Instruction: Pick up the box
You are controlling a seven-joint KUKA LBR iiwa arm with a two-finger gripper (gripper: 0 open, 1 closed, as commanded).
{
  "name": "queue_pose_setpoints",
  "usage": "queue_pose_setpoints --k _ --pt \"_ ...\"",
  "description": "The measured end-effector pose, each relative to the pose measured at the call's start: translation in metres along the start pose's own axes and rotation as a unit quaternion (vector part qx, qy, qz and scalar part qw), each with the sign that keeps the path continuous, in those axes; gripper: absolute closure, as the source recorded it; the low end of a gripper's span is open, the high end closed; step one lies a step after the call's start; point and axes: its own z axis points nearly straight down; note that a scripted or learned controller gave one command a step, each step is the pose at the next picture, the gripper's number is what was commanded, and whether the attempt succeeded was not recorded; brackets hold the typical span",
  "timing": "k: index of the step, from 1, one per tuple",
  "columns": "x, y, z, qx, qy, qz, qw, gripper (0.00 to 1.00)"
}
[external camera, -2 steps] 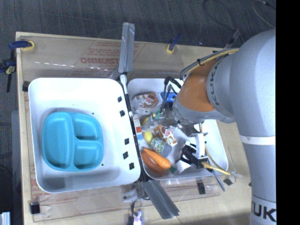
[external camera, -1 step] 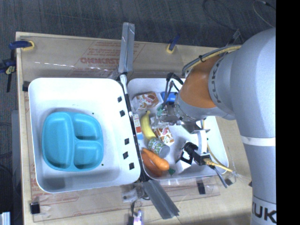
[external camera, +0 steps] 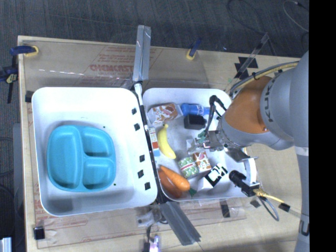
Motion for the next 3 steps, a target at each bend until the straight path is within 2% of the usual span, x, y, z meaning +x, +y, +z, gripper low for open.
queue_pose_setpoints --k 1,2,3 --pt "0.012 -0.021 -0.102 0.018 0.008 -0.254 0.9671 1.0" --pt "0.018 -0.035 -0.125 0.018 0.006 -0.192 0.9812 1.0" --pt "0.023 -0.033 -0.124 0.017 0.004 -0.111 0.9937 1.0"
